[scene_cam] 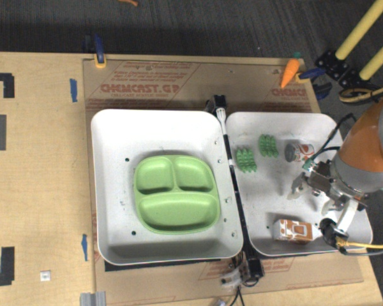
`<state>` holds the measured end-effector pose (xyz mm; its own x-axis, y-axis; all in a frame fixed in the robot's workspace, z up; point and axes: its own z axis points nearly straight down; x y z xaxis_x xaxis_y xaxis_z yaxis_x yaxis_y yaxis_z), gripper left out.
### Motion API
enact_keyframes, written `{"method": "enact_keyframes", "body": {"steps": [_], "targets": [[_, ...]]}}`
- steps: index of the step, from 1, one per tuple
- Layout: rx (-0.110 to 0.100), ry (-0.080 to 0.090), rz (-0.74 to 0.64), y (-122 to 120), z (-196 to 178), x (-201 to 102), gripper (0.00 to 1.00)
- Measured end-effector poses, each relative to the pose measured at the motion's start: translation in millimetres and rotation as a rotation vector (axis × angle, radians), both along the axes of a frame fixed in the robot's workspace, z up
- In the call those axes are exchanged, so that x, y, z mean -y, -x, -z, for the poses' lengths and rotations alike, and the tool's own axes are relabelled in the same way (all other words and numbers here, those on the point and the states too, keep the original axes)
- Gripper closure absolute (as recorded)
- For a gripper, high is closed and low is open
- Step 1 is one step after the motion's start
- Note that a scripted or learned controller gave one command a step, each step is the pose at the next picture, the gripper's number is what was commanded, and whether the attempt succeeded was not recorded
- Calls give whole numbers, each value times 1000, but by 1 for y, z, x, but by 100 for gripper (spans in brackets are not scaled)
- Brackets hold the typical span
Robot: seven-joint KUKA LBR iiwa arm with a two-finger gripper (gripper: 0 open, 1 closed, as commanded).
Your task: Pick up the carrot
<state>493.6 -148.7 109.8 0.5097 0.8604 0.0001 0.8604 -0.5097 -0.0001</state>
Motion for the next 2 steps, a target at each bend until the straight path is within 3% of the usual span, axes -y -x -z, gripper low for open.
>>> {"method": "enact_keyframes", "body": {"steps": [1,2], "targets": [[-3,-3,161,15,3,-47,0],[-1,-2,479,14,19,-53,0]]}}
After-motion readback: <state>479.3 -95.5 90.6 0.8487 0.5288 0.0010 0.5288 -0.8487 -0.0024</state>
